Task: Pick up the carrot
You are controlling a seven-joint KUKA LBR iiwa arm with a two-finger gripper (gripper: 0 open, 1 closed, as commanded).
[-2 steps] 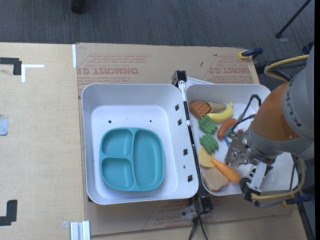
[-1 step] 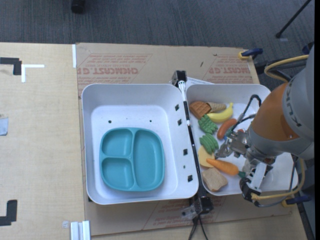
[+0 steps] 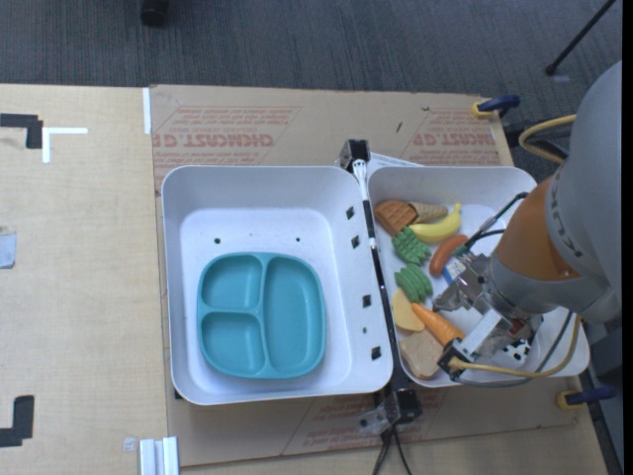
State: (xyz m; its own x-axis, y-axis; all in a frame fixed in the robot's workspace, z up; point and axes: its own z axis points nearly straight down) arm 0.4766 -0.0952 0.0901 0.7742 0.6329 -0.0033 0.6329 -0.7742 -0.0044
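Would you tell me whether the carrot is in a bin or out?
In: the carrot lies in the right bin among other toy foods.

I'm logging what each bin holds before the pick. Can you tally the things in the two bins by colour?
Teal: 1, the divided plate in the left bin
Green: 2
Orange: 2, the carrot and a sausage-like piece
Yellow: 1, the banana
Brown or tan: 4
Total: 10, though the arm may hide more.

Floor: dark grey carpet (image 3: 346, 28). Worktop (image 3: 69, 295): pale wood, black brackets (image 3: 28, 129) at left. Cardboard sheet (image 3: 297, 127), printed, laid flat over worktop.
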